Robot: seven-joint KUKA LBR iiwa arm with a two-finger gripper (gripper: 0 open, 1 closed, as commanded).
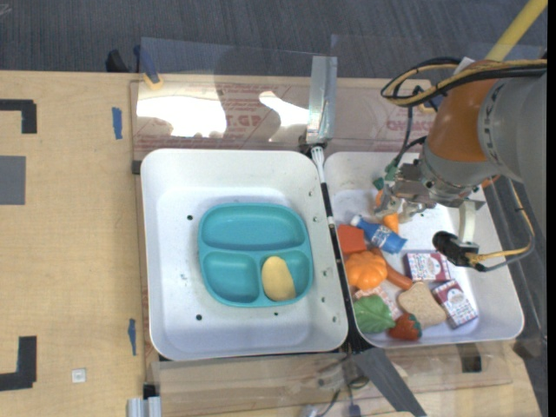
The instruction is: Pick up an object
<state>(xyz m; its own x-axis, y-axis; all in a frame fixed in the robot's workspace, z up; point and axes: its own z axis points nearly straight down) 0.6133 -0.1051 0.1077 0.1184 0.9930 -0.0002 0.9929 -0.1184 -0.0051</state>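
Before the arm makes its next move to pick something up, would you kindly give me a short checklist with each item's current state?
1. Gripper is over the right bin: ok.
2. Finger opening: cannot tell.
3. Something between the fingers: cannot tell.
4. Targets within the right bin, such as the orange pumpkin and bread slice: ok.
5. Items packed closely, so a clean single pick: not ok.
6. Yellow item sits in the teal tray, left bin: ok.

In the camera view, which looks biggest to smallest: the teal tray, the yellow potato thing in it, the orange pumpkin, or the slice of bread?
1. Teal tray
2. Orange pumpkin, slice of bread and yellow potato: too alike to rank.
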